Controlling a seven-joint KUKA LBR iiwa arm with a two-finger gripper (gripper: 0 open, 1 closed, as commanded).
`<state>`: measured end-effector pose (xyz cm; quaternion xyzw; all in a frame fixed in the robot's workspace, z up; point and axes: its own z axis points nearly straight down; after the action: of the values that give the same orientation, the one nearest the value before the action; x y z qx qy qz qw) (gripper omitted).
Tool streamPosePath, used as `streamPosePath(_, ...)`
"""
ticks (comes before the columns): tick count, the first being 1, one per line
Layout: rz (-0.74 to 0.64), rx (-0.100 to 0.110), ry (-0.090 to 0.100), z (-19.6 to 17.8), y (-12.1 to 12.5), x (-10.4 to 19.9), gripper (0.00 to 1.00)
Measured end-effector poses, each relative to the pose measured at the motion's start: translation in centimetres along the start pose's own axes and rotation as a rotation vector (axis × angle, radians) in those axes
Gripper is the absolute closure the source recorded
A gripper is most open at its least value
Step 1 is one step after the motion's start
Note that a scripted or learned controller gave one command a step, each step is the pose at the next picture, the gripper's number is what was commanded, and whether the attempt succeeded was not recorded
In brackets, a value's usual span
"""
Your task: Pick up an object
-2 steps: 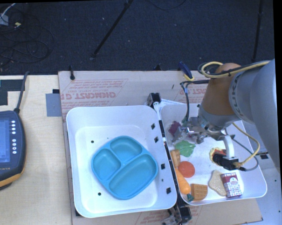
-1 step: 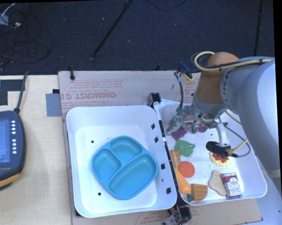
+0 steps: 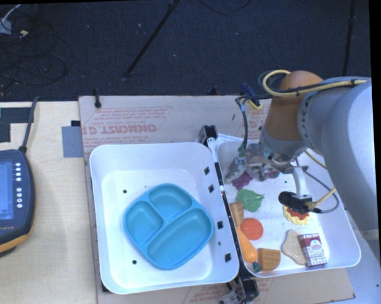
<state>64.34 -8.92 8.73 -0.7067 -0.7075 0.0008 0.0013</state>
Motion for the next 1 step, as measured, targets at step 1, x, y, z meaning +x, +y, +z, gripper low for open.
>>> streamPosePath(1,0.000,0.002,0.001,-0.99,-0.02,-0.06,1.00)
